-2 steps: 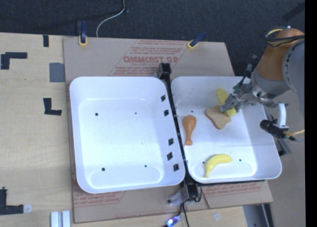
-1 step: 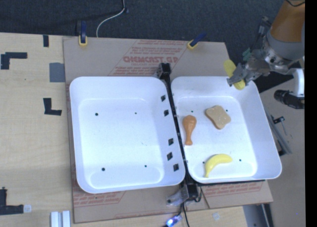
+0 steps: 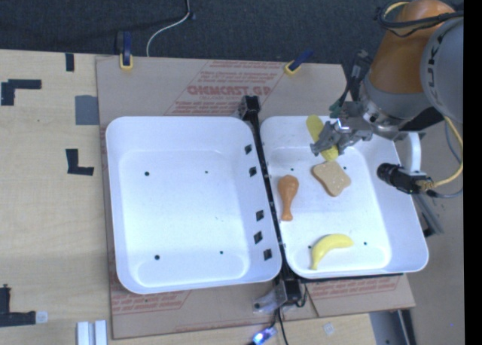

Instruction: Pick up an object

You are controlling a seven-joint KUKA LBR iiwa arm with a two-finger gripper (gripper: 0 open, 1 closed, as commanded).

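Observation:
The right bin [image 3: 403,242] holds an orange drumstick-shaped toy [image 3: 288,194], a tan bread-slice toy [image 3: 332,178], a yellow banana [image 3: 328,247] near the front, and a yellow piece [image 3: 316,130] at the back. My gripper [image 3: 329,143] hangs over the back of this bin, right next to the yellow piece and just above the bread slice. The yellow piece lies partly behind the gripper. Whether anything sits between the fingers is too small to tell.
The left bin [image 3: 120,208] lies beside the right one, with a black divider strip [image 3: 260,185] between them. Both rest on a cardboard sheet [image 3: 203,83] clamped at the back. A black-and-white fitting [image 3: 403,176] sticks out over the right bin's right rim.

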